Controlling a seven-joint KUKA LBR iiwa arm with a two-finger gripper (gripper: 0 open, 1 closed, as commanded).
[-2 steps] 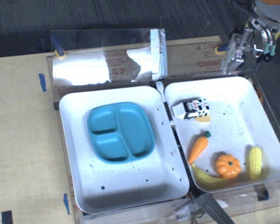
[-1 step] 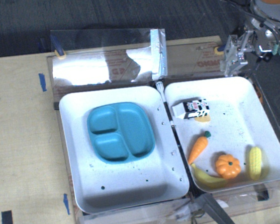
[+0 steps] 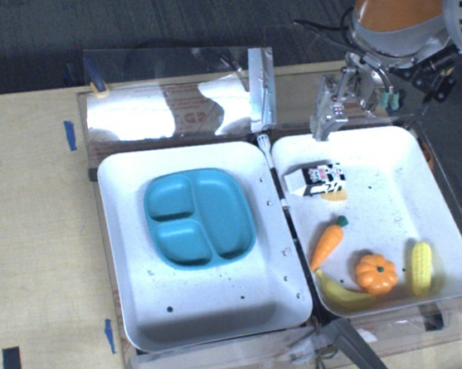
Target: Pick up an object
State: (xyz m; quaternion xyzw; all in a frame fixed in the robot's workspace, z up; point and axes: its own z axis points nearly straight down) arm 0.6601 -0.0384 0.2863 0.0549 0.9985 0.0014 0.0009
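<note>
No object is in the grip yet, so the whole pick remains to be done. The likeliest targets lie in the right bin (image 3: 441, 195). Closest below the gripper (image 3: 329, 121) is a small black-and-white cow-patterned block (image 3: 323, 178) with a tan piece beside it, near the bin's back wall. Farther forward of the jaws lies a toy carrot (image 3: 327, 244), tilted with its green top toward the bin's middle. Well beyond that, along the front wall, sit a banana (image 3: 338, 292), a small orange pumpkin (image 3: 376, 274) touching or overlapping the banana, and an ear of corn (image 3: 421, 265) just to the side.

The gripper hangs over the back rim of the right bin, above the contents and touching none of them. Whether its jaws are spread or pressed together cannot be told from this angle.

Across the divider from the jaws, the left bin (image 3: 137, 308) holds a blue compartment tray (image 3: 199, 217). The rim directly under the gripper looks like the main obstruction to a straight descent.
</note>
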